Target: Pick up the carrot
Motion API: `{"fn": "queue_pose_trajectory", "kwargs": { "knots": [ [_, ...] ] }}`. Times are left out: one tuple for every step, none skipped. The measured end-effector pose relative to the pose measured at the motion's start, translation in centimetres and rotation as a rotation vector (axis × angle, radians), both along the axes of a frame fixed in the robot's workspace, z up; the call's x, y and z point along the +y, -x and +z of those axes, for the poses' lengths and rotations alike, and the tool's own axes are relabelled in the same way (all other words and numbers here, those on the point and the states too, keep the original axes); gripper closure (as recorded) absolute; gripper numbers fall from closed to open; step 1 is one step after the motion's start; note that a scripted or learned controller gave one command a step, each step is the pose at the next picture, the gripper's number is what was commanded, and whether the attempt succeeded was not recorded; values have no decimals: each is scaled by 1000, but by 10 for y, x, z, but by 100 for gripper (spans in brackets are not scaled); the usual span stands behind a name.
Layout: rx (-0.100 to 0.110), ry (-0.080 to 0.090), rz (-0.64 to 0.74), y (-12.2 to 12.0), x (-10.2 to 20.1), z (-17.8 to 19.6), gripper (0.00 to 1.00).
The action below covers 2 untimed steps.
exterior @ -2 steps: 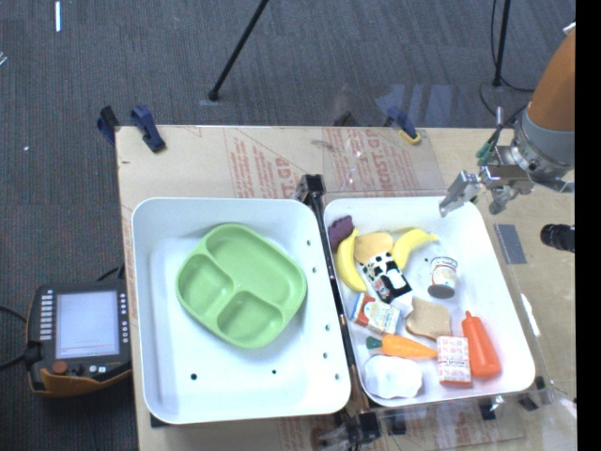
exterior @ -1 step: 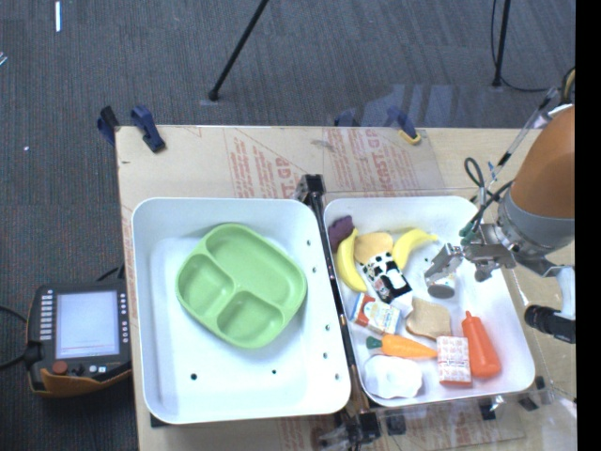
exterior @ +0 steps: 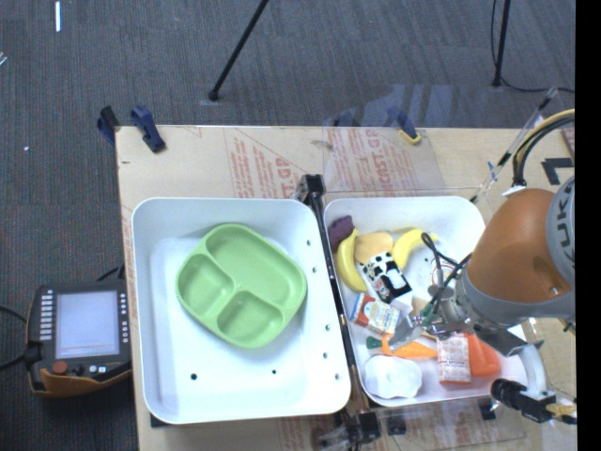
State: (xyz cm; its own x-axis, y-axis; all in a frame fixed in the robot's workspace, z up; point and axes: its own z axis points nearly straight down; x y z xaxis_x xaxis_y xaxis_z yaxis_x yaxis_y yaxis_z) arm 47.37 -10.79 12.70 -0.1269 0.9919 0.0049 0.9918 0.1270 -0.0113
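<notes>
The carrot [exterior: 414,350] is a short orange piece with a green end pointing left. It lies low in the right bin [exterior: 467,210], among other items. My gripper [exterior: 420,327] hangs from the orange-banded wrist [exterior: 519,254], reaching in from the right. Its tip is just above and touching-close to the carrot's upper side. The wrist and cables hide how the tip stands. From this view I cannot make out the carrot being lifted off the bin floor.
Crowding the carrot in the right bin are two bananas [exterior: 348,257], a black-and-white carton [exterior: 386,275], an orange packet [exterior: 377,316], a white lump [exterior: 392,376] and a red-white packet [exterior: 454,358]. A green divided plate [exterior: 242,285] lies in the left bin [exterior: 150,252].
</notes>
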Motion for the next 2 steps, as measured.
{"fn": "queue_pose_trajectory", "kwargs": {
  "knots": [
    [-4, -1, 48, -2, 16, -43, 0],
    [2, -4, 41, -1, 15, -37, 100]
  ]
}}
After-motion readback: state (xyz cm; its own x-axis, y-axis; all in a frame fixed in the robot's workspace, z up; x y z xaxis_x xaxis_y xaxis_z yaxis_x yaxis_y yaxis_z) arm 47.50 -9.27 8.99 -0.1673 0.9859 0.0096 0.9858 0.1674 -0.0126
